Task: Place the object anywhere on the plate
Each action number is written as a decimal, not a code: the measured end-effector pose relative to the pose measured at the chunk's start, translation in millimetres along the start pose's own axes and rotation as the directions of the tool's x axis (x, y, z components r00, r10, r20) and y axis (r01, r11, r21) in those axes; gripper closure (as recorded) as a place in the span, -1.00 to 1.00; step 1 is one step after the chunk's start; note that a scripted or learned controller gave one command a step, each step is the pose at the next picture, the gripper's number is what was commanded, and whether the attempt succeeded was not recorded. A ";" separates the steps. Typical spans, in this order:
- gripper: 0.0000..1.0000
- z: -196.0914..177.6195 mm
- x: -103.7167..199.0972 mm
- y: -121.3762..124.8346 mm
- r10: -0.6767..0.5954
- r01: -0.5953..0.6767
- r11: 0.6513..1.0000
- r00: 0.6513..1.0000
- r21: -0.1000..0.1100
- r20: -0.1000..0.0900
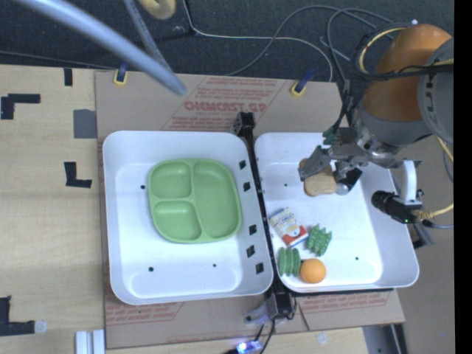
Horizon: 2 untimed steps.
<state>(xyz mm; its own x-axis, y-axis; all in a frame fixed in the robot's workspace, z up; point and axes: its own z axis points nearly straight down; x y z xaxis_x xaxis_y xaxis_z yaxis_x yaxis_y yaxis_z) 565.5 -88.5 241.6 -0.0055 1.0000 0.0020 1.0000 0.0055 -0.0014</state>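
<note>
Camera view: grey arm's two-finger gripper (324, 174) hangs over the right white bin (383, 260), fingers pinching a tan bread-like piece (320, 186); green three-compartment plastic plate (195, 200) sits left.

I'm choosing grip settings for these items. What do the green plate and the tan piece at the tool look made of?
The green plate looks like moulded plastic: uniform matte colour and smooth rounded dividers. The tan piece at the tool looks like a toy bread slice, perhaps foam or plastic; the blur leaves that open.
</note>
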 end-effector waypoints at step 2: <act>1.00 20.5 116.1 -19.9 0.000 0.000 1.000 1.000 0.002 0.001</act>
<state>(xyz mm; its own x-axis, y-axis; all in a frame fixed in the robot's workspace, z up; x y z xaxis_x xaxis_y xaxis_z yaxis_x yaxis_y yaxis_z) 545.0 27.6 221.3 -0.0059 1.0000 0.0005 1.0000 0.0059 -0.0030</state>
